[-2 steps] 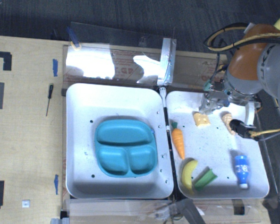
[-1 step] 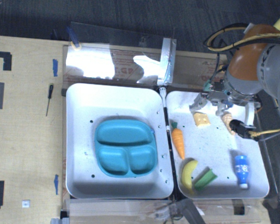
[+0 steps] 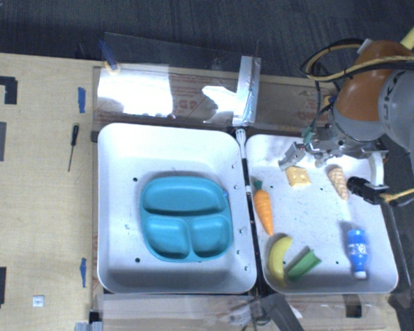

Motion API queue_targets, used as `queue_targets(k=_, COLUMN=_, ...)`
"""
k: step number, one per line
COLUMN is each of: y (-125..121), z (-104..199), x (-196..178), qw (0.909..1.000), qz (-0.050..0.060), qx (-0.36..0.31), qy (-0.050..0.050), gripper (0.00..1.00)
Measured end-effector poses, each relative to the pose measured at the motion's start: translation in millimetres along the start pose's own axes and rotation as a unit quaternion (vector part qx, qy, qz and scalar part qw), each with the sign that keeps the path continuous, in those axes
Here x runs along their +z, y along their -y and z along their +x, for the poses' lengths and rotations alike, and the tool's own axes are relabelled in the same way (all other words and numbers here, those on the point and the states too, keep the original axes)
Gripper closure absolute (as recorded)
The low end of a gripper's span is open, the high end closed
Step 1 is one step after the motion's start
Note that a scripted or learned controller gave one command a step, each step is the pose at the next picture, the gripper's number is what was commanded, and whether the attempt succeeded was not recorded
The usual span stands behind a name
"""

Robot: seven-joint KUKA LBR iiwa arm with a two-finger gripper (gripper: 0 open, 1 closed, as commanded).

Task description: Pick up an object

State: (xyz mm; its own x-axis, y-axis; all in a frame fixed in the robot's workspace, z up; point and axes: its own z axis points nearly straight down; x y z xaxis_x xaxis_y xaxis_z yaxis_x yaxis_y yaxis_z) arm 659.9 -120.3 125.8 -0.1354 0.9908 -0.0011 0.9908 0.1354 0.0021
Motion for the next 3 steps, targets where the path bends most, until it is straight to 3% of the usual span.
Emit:
queue_targets(k=1, y=-6, z=-19, x=39, qw=0.9998, qz=-0.001, qx=0.02, qy=0.0, gripper=0.0)
queue_targets(k=2, y=-7, z=-19, x=27, qw=0.9998, qz=-0.004, qx=0.019, qy=0.001, gripper=1.0)
queue_targets(k=3, y=33, z=72, x=-65, qw=1.0, qz=-0.004, qx=-0.006, qy=-0.001, gripper=1.0)
